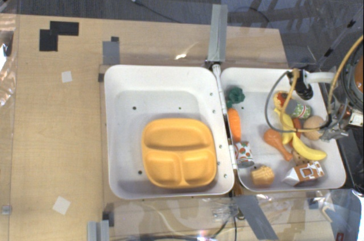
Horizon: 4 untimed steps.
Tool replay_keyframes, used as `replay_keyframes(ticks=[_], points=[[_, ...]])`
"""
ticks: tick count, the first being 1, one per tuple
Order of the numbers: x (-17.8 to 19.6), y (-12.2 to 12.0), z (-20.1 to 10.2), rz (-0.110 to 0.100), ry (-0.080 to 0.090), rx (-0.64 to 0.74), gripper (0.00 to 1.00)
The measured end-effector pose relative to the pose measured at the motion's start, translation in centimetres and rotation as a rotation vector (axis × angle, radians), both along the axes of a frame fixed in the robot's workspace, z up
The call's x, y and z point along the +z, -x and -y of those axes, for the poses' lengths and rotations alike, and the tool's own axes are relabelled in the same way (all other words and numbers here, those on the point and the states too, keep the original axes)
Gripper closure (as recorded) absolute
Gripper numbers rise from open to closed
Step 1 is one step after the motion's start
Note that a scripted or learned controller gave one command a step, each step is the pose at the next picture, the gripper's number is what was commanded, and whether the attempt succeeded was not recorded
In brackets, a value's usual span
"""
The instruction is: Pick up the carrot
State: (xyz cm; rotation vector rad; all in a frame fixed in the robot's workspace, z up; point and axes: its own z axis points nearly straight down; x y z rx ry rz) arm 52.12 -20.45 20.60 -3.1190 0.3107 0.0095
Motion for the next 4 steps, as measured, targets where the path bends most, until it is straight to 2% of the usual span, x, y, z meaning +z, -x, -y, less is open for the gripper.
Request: replay_keyframes(ticks=[1, 2, 3, 4], points=[[-0.5, -4.0, 0.0, 0.011, 0.006, 0.001, 1.00], [0.4, 1.5, -1.5, 0.009, 0.006, -0.001, 1.00], [-0.5, -2.0, -1.5, 0.010, 0.005, 0.000, 1.00], [0.7, -2.2, -1.5, 0.016, 0.004, -0.002, 1.00]])
